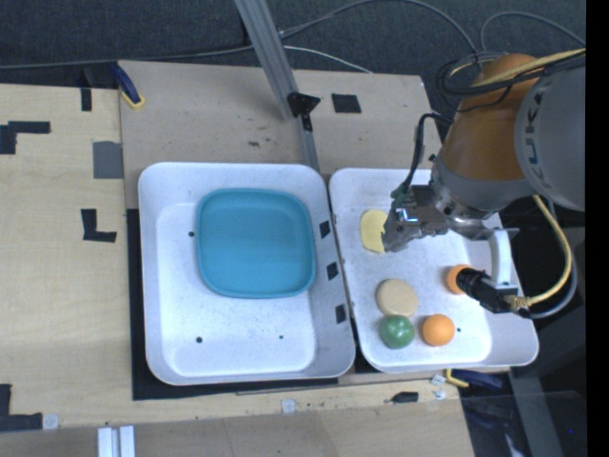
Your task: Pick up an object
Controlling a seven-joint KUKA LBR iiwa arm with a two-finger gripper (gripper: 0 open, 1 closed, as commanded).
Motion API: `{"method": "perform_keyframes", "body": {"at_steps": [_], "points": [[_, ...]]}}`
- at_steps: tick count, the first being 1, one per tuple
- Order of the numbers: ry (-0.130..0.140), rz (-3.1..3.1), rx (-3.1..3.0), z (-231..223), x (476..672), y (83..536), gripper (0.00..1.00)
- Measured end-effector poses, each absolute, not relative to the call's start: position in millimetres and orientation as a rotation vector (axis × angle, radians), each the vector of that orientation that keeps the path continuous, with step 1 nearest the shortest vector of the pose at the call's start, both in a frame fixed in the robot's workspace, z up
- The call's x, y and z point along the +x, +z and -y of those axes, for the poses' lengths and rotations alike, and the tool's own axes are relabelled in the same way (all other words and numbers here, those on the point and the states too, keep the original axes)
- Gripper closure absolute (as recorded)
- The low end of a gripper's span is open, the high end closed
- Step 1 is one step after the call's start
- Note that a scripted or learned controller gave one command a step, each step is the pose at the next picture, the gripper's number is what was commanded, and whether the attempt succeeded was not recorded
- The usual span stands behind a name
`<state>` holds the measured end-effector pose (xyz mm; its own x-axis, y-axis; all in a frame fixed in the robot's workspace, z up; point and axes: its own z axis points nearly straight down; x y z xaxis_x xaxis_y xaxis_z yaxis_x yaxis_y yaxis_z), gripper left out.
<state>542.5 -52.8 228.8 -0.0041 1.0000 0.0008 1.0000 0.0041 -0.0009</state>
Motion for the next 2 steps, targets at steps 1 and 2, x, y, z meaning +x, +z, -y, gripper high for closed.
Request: {"method": "perform_keyframes", "body": {"at_steps": [1,2], "points": [[0.001,2.225,-2.215,1.6,523.5,220.0,1.0],[0.0,2.226,-2.215,-52.8,521.1,219.0,1.0]]}}
